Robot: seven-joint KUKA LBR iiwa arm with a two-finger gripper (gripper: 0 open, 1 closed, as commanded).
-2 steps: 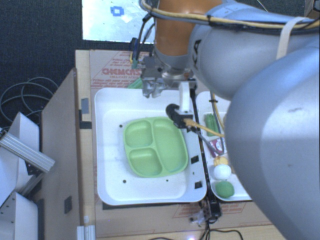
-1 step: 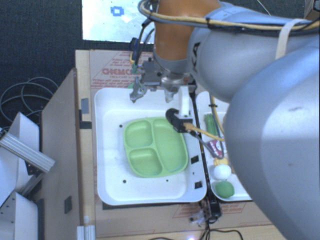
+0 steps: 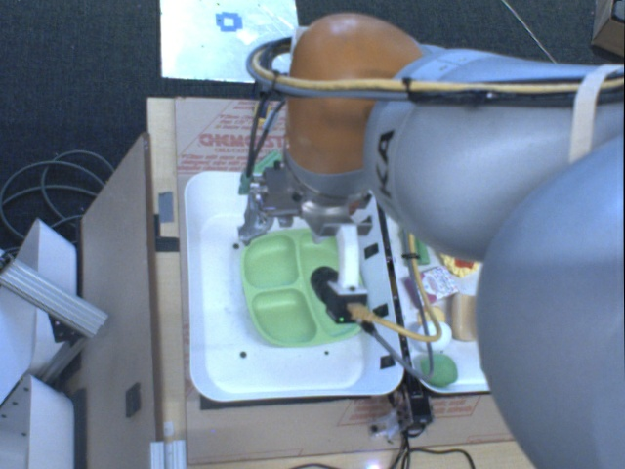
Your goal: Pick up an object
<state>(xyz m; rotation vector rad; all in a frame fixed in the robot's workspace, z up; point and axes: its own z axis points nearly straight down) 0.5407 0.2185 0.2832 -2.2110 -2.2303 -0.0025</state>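
Two shallow white plastic bins sit side by side on the bench; the left bin point(image 3: 210, 291) holds a light green divided plastic tray point(image 3: 283, 296) with several compartments, lying flat toward the bin's right half. The grey arm with its orange band point(image 3: 337, 96) reaches in from the right and hangs over the left bin, its wrist covering the tray's upper right part. The gripper point(image 3: 256, 225) points down at the tray's upper left corner, just at its rim; whether it is open, closed or touching the tray cannot be told from this angle. A yellow cable point(image 3: 395, 325) loops from the wrist across the wall between the bins. In the right bin point(image 3: 469, 387), largely hidden by the arm, lie a small green rounded object point(image 3: 437, 369) and a red and white printed packet point(image 3: 441, 281).
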